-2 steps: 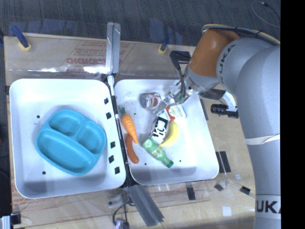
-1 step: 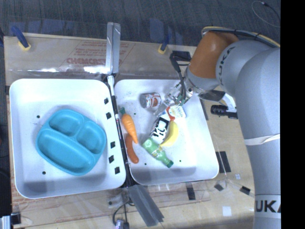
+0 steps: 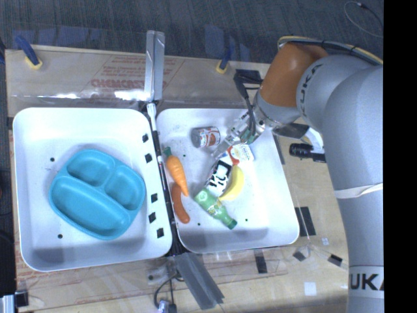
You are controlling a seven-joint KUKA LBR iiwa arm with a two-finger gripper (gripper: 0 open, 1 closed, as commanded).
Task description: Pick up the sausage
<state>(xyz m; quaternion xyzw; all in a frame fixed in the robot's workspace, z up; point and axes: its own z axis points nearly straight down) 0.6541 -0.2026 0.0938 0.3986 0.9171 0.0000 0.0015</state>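
Here the sausage (image 3: 180,204) lies in the right bin (image 3: 277,223), close against its left wall, a reddish-orange stick running from just below the carrot (image 3: 176,173) toward the bin's near edge. The carrot sits just above it, green tip pointing up-left. Toward the bin's middle, a green bottle (image 3: 215,208) lies tilted, its upper end by a black-and-white carton (image 3: 219,175) with a banana (image 3: 235,183) along the carton's right side. A small can (image 3: 206,137) lies on its side near the far wall. The gripper (image 3: 241,135) hangs over the upper right part of this bin, just right of the can and well apart from the sausage; whether it is wide or narrow I cannot tell. The left bin (image 3: 26,240) holds a blue divided plate (image 3: 98,194).
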